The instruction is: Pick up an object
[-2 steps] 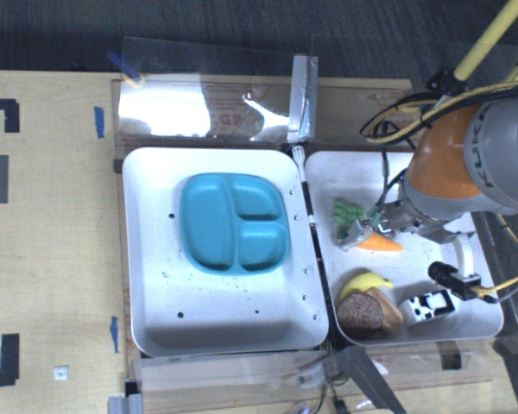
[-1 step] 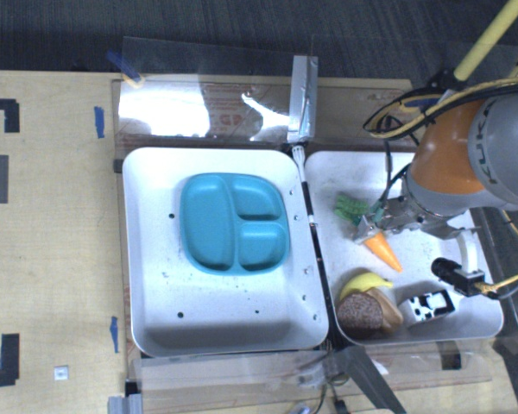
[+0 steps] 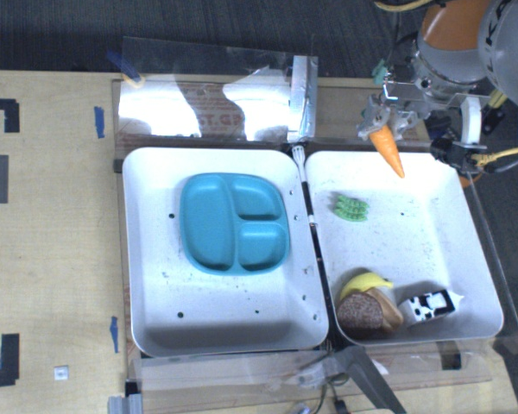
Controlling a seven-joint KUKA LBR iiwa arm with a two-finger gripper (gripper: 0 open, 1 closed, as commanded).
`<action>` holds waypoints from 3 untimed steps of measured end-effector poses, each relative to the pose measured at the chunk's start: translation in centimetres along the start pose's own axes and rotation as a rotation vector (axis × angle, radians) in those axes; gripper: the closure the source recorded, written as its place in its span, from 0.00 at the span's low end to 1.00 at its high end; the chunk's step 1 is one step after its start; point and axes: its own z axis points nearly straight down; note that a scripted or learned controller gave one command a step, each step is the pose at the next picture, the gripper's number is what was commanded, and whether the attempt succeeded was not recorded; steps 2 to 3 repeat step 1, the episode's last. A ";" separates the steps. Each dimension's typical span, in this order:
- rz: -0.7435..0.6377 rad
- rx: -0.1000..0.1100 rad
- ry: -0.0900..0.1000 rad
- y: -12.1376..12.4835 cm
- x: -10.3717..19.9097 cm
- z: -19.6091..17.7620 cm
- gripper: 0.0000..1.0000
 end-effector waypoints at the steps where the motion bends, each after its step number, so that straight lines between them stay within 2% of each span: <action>1: -0.182 0.011 0.002 -6.8 4.2 2.0 1.00; 3: -0.182 0.011 0.002 -6.8 4.2 2.0 1.00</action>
